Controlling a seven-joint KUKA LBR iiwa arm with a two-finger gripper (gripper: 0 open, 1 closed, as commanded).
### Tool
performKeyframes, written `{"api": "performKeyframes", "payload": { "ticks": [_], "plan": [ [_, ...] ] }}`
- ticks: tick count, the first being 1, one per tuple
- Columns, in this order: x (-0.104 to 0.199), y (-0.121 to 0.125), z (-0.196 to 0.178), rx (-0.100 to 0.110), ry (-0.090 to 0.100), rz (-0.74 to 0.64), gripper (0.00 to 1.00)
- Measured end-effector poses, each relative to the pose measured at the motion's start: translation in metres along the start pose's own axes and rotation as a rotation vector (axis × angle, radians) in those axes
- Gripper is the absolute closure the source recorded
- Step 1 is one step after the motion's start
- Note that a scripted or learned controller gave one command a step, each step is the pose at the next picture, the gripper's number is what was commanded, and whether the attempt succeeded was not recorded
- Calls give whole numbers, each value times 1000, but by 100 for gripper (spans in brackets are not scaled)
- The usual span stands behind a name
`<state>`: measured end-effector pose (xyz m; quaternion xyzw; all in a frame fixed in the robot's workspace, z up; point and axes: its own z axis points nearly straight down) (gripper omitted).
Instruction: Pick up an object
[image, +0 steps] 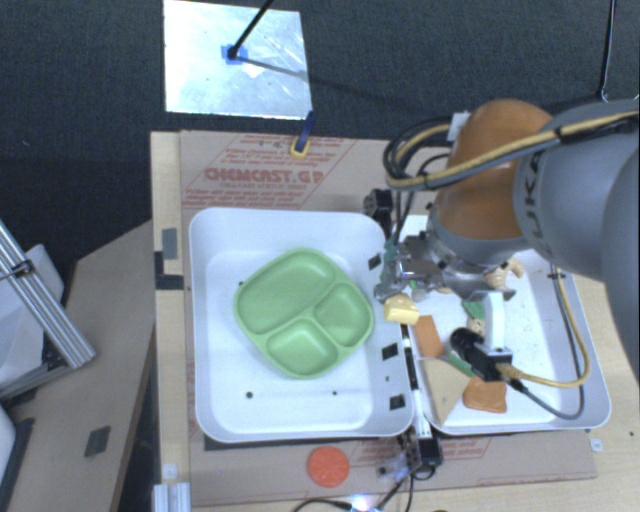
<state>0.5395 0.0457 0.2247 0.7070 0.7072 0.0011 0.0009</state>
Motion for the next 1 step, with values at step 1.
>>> {"api": "performKeyframes", "payload": {
  "ticks": [1],
  "plan": [
    [5,-5,10,3,0,-1,100]
  ]
}}
